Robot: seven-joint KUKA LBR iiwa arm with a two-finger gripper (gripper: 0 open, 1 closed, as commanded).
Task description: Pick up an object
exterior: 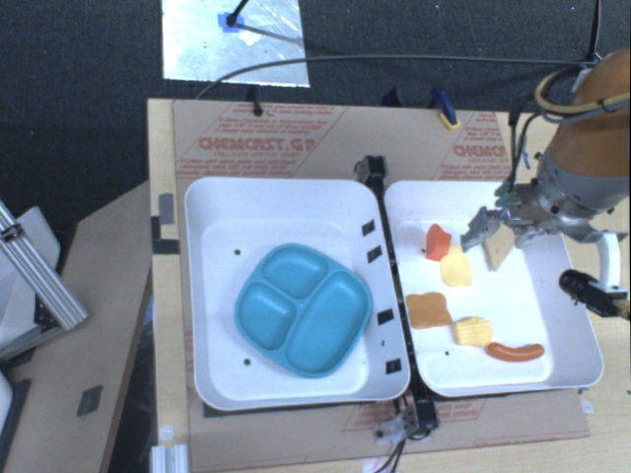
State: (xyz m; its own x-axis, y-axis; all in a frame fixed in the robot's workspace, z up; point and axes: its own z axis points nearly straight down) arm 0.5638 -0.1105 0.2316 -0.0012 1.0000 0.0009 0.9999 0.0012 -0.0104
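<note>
The right bin (567,294) holds several toy foods: an orange-red wedge (437,241), a pale yellow piece (455,270), a brown toast slice (428,309), a ridged yellow chip (473,331) and a red sausage (515,352). My gripper (490,236) hangs over the upper middle of this bin, just right of the wedge and the yellow piece. Its two fingers are spread apart, open, with nothing between them.
The left bin (212,264) holds a blue divided plate (302,307). A black divider with clips (386,284) runs between the bins. The arm's orange-banded wrist (592,136) reaches in from the upper right. A cable arcs over the back of the bench.
</note>
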